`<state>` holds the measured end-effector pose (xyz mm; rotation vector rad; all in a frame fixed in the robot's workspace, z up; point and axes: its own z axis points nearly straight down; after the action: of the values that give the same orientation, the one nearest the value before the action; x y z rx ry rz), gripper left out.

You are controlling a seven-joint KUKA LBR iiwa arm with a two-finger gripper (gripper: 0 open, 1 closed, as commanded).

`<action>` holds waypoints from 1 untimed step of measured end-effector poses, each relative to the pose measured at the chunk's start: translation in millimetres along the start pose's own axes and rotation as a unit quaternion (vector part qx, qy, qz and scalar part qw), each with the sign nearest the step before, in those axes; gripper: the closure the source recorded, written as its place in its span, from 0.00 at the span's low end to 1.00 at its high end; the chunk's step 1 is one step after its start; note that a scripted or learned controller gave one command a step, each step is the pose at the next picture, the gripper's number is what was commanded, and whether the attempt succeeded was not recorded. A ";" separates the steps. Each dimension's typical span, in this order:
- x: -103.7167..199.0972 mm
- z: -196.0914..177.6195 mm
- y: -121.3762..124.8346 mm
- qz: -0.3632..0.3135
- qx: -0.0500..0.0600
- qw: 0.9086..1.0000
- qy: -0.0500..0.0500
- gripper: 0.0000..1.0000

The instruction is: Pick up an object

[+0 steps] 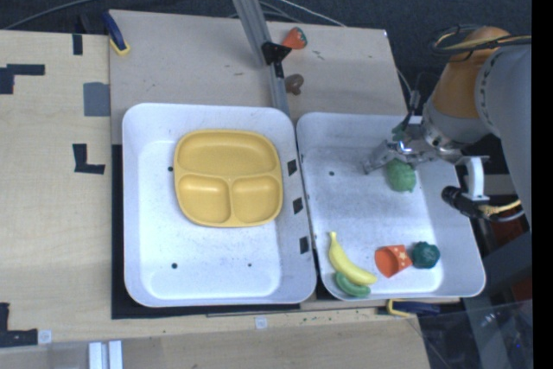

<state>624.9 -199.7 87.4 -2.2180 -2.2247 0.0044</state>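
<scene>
My gripper (393, 163) hangs over the upper part of the right bin (346, 203), reaching in from the right. A round green object (401, 178) lies right under and against it; whether it is gripped I cannot tell. Along the bin's front edge lie a yellow banana (347, 260), a green piece (352, 287) beneath it, an orange-red cup-shaped piece (392, 260) and a dark green round piece (424, 254).
The left bin (147, 212) holds a yellow divided plate (229, 176). A grey metal post (246, 0) slants up from the bench behind the bins, with a small orange item (295, 37) near its base. The arm's orange band (462, 82) sits at the right.
</scene>
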 end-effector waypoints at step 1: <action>0.5 -11.1 0.2 -0.001 0.000 1.000 0.000 1.00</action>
<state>625.1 -199.2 98.5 -2.2158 -2.2264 0.0049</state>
